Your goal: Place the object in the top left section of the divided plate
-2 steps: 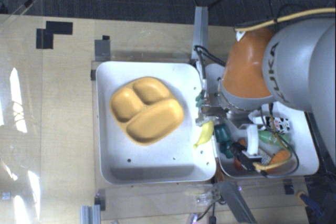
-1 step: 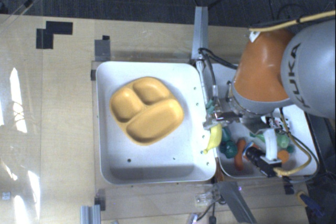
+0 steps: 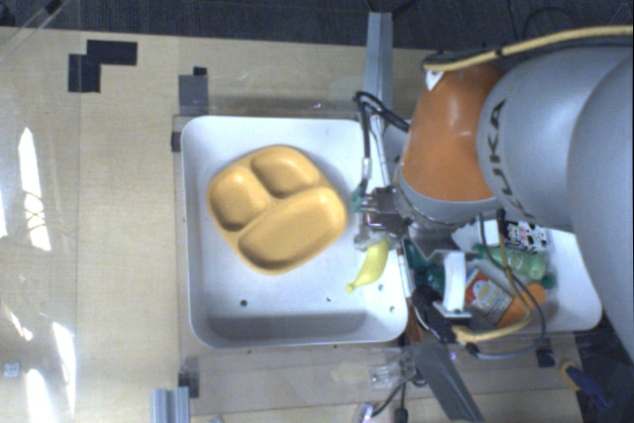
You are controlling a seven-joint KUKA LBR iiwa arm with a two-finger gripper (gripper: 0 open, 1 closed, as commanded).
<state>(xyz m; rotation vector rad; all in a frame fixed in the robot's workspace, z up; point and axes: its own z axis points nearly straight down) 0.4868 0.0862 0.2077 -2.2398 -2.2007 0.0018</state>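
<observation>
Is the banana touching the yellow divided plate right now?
Apart. The camera view shows bare white bin floor between the banana and the divided plate.

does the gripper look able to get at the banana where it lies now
Probably yes. The banana lies in the open at the left bin's right edge, just below the gripper, with nothing on top. The bin wall close beside it may hamper a grasp.

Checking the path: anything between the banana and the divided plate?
Nothing: camera view shows bare white bin floor between banana and divided plate.
</observation>
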